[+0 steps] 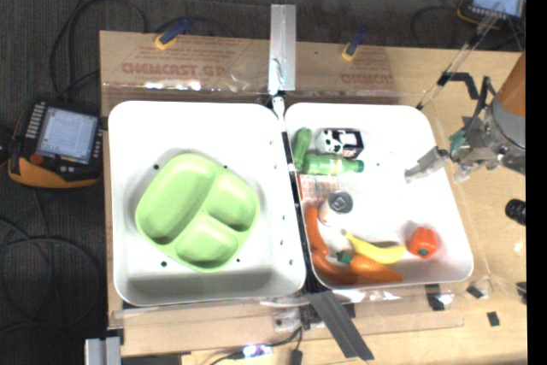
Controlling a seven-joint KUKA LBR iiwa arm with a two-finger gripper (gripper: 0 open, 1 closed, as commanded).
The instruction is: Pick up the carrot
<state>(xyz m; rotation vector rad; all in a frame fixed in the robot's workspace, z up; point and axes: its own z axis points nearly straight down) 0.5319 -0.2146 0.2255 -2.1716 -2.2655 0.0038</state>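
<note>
The claw [436, 160] hangs over the right rim of the right-hand shallow white plastic bin [389, 117], one pale finger slanting in toward the bin's middle, and whether it is released or clenched I cannot tell from up here; nothing is seen held in it. Below and to its left lies the pile. The long orange carrot [318, 242] runs along the bin's left wall and curls round the near corner, where a second orange shape [369, 271] sits under the curved yellow banana [376, 250]; whether that is the same carrot I cannot tell. A small round orange-red fruit with a green top [423, 242] sits just right of the banana, well clear of the carrot's upper stretch. A green plastic bottle [329, 164] and a black-and-white toy [341, 140] crowd the far left corner, with a round grey cap [340, 203] between them and the banana. So the good play, as I read it, is the bare stretch of carrot beside the wall, above the banana: come straight down, jaws set across the carrot's width, not along it. The wall is the hazard; a finger landing on the rim would spoil the try, and going for the banana-covered end would likely drag fruit along. The left-hand white bin [128, 184] with its lime-green three-part divided plate [198, 209] on the worktop [128, 55] plays no part yet.
</note>
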